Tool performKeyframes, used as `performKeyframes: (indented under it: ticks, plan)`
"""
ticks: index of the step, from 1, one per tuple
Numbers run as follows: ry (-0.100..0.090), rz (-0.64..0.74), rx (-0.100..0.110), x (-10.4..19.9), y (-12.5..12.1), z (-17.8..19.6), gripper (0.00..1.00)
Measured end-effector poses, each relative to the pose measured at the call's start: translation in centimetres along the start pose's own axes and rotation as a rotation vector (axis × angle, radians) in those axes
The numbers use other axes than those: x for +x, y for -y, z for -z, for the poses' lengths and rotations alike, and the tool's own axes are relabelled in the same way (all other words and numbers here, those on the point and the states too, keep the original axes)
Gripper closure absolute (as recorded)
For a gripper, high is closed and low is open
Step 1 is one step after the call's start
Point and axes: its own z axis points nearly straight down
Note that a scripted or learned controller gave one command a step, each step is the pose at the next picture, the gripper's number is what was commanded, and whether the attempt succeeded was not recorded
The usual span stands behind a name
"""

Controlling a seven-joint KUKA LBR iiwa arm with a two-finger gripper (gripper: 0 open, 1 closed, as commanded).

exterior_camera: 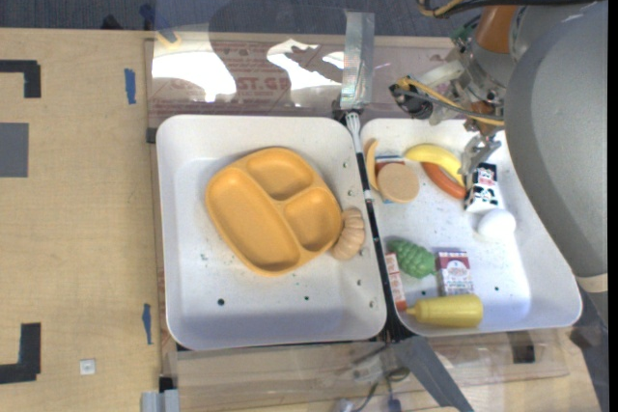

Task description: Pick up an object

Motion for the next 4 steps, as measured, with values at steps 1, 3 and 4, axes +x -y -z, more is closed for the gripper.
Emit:
performKeyframes:
  ticks: [1,3,4]
  plan:
    - [-0.004,0.064,-0.001,-2.1,-2.0,5.8,0.00]
    - [0.001,-0.050,0.002,-3.8,-3.4,-4.3,0.00]
    - [-0.004,-0.052,0.001,-1.7,-3.4,-0.7,0.00]
